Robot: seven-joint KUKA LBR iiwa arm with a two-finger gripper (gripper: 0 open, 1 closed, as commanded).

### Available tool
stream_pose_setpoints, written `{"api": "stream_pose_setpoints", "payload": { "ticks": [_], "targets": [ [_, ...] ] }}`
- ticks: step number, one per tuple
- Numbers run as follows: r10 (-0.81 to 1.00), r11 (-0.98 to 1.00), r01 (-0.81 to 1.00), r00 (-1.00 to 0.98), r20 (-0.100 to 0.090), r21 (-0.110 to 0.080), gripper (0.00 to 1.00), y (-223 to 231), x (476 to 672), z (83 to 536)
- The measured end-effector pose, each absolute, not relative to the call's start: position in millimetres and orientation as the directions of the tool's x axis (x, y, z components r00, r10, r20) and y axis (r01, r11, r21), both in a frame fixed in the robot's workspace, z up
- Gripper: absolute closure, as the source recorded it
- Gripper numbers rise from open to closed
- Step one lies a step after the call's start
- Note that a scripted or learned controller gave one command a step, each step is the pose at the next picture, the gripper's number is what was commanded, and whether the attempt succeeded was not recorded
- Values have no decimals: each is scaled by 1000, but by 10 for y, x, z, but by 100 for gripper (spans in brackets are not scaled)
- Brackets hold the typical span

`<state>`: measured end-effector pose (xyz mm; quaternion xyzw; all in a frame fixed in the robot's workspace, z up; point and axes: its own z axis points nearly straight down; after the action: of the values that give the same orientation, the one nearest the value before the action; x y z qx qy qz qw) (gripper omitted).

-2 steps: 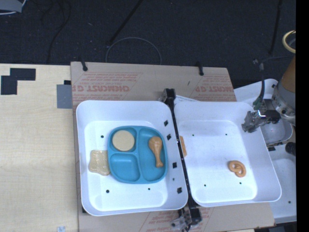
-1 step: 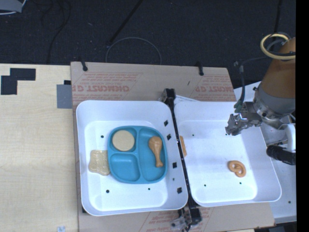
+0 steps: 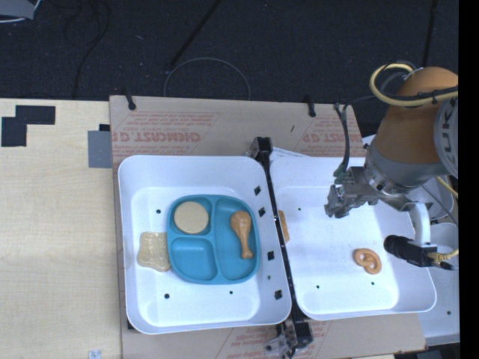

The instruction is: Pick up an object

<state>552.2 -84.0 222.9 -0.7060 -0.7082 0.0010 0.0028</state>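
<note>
Camera view: I see the gripper (image 3: 338, 203) over the right bin (image 3: 322, 298), upper middle area, arm (image 3: 408, 144) coming in from the right. Can't tell whether it's open or closed from this angle; nothing visible in its grasp. Nearest candidate is the pretzel (image 3: 367, 260), lying flat on the right bin floor, below and a bit right of the gripper, apart from it, no contact. There's also a small tan piece (image 3: 283, 226) at the right bin's left wall, right against the divider, left of the gripper; too hidden to identify. Left bin (image 3: 142, 305) holds a blue tray (image 3: 196, 264) with three compartments: a round cracker (image 3: 190, 217) in the upper left one, a drumstick (image 3: 242, 232) in the right one, lying lengthwise. A toast slice (image 3: 153, 250) sits on the bin floor, touching the tray's left edge. Both bins rest on cardboard (image 3: 194, 129) on the bench.
</note>
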Motion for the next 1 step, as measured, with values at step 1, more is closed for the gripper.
{"api": "stream_pose_setpoints", "payload": {
  "ticks": [1],
  "targets": [
    [1000, 3, 1000, -3, 2, -6, 100, -273, 5328, 2164]
  ]
}}
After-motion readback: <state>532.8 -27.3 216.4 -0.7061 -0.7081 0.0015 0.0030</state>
